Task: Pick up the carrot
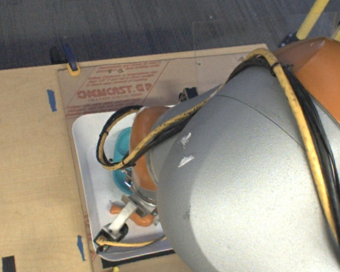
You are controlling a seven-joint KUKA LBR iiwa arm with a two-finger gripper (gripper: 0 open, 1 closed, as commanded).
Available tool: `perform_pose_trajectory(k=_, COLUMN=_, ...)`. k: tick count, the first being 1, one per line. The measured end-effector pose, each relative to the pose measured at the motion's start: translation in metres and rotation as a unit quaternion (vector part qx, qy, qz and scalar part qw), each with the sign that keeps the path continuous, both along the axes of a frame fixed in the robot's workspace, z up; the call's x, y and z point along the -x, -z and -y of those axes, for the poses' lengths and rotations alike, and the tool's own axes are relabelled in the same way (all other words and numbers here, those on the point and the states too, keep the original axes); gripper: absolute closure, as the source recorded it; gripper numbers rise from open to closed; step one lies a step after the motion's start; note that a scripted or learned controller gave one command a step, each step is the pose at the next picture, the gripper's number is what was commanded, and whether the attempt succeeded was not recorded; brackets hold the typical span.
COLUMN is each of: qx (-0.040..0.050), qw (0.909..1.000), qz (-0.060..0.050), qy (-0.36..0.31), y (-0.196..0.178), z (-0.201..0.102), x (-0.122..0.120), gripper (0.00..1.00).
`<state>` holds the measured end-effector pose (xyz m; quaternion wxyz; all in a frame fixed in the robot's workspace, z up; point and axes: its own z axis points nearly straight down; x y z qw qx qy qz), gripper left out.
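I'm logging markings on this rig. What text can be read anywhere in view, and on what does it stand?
Large red line on the brown cardboard sheet behind the shallow white bin: blurred, roughly "CHEMCAST. GP", uncertain.
Smaller red lines above it: too blurred to read.

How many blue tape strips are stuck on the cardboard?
2: one blue tape strip near the white bin's upper left corner, another by its lower left. The arm may hide more.

overhead fixed camera | slanted down on bench | arm (266, 169) close, fills right side
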<state>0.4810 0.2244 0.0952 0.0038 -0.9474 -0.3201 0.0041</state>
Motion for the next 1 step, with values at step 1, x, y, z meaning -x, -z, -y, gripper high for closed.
perform_pose_trajectory(k=1, qx=-0.0025, qw=1.0000, qz=0.003, qy=-0.005, y=0.0020, z=-0.0045, x=0.0000, gripper=0.00)
